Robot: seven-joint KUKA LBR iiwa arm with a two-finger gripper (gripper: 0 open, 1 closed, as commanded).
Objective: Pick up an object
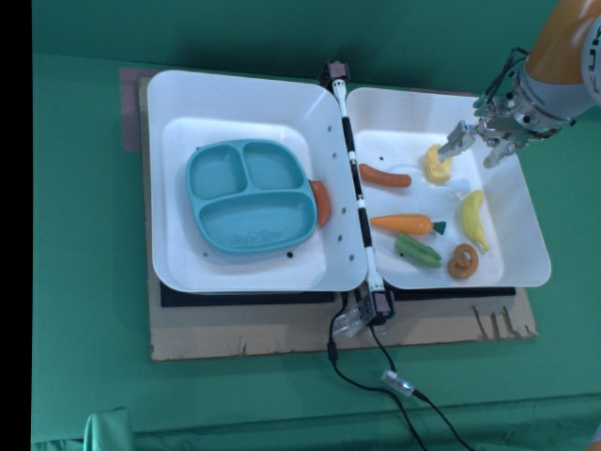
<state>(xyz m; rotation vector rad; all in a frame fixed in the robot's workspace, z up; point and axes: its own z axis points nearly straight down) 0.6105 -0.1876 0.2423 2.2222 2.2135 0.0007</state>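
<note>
Approach step: tool (479,145) hung open over right bin (526,242), just beside yellow toy (436,164), nothing gripped. Next move prob. needs shift over toy, descend, then close.

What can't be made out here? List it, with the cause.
- Orange item, camera view: mostly hidden behind the teal plate, so its kind is unclear.
- Arm: cut off by the top and right edges.
- Yellow piece under the gripper: too small to identify.
- Cable: runs off the bottom edge.
</note>
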